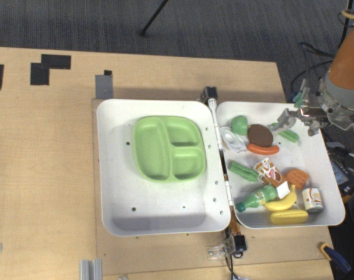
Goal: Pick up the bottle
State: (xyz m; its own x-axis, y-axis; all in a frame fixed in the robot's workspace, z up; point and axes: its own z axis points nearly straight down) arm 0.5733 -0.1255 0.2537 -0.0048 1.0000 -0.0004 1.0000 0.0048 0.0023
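camera view – green bottle (257,198), white label, lying tilted

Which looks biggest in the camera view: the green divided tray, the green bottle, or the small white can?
1. Green divided plastic tray, clearly the largest.
2. Green plastic bottle lying in the right bin.
3. Small white can, the smallest.

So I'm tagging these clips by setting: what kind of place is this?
Most likely a robotics lab test bench, not a kitchen: a plywood bench with two white bins, toy food such as a plastic banana and a small green bottle, and a robot arm over grey carpet.
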